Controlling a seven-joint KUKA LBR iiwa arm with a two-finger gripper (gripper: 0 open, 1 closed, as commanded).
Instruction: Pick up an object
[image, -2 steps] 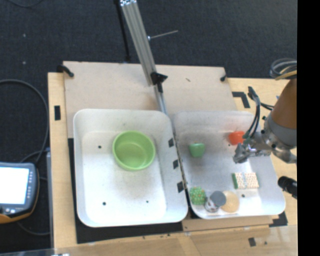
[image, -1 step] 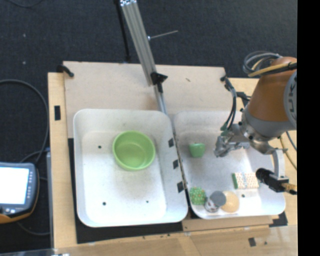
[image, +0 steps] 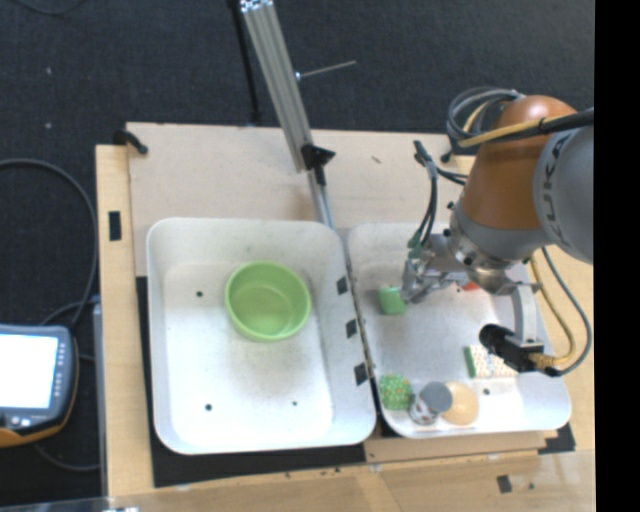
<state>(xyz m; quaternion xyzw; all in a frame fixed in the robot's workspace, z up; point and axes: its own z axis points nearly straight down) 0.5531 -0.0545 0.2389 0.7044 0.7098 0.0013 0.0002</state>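
Within the left bin (image: 180, 400), a light green bowl (image: 267, 299) is seated upright. No legible writing is presented. Inside the right bin (image: 545, 400), a small green block (image: 391, 299) is pinched between the gripper (image: 408, 292) jaws near the dividing edge.

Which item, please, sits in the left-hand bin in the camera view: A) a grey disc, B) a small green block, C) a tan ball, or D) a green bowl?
D: the green bowl stands alone on the left bin, whereas the other small items lie in the right bin.
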